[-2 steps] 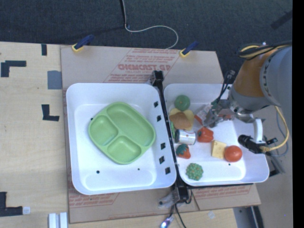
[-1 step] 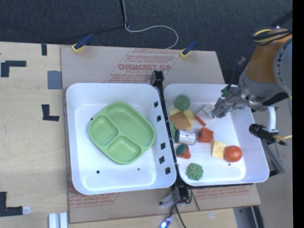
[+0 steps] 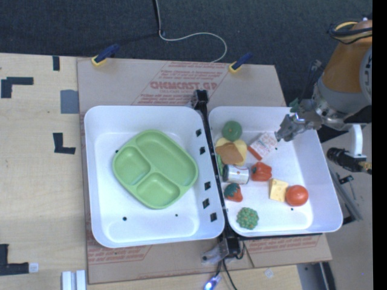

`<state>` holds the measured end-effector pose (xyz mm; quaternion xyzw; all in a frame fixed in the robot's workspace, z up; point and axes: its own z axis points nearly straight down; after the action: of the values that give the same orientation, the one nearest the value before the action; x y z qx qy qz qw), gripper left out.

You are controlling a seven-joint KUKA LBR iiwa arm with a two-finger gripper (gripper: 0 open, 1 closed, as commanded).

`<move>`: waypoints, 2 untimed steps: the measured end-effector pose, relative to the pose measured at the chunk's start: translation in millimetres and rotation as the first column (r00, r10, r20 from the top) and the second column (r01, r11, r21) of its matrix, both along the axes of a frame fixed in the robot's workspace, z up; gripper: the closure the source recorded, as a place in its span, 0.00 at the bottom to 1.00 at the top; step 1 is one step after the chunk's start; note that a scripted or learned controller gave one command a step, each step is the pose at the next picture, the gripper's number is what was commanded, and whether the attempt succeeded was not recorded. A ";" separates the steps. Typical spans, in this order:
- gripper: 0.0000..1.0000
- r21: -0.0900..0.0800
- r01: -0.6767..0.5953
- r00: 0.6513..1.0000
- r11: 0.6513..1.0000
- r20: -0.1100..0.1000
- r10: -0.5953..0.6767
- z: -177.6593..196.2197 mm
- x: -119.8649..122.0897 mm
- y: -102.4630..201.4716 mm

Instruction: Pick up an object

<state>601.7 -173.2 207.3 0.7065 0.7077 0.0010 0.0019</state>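
Two shallow white bins are sitting side by side on a cardboard sheet (image 3: 181, 83) that is lying on the bench. The left bin (image 3: 100, 122) is holding a green divided tray (image 3: 155, 168), which is lying flat and turned at an angle to the bin walls. The right bin (image 3: 320, 180) is holding a scatter of small toy foods. A green round piece (image 3: 231, 130) is lying near the divider, with a yellow and brown piece (image 3: 233, 151) just below it and a small metal can (image 3: 236, 174) lying on its side beneath that. A red pepper-like piece (image 3: 261, 171) is resting beside the can, a small red and green piece (image 3: 233, 191) is lying near the divider, and a green broccoli floret (image 3: 247, 217) is sitting near the front wall. A yellow cheese wedge (image 3: 277, 190) is touching a red tomato (image 3: 296, 195). A white and red packet (image 3: 262, 145) is lying toward the back of the bin. The gripper (image 3: 285, 132) is hanging over the right bin's far side, just beside the packet. Whether its fingers are spread or closed cannot be told at this size, and nothing is visibly sitting between them. The arm's orange band (image 3: 346, 62) is showing at the upper right. A white cable (image 3: 181, 38) is trailing across the dark floor behind the bench.
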 end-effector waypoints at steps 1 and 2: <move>1.00 0.001 0.000 1.000 1.000 -0.003 0.000 18.1 0.6 0.4; 1.00 0.003 -0.005 1.000 1.000 -0.005 0.005 7.3 6.9 58.6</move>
<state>608.6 -114.5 214.7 0.7048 0.7094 0.0002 -0.0011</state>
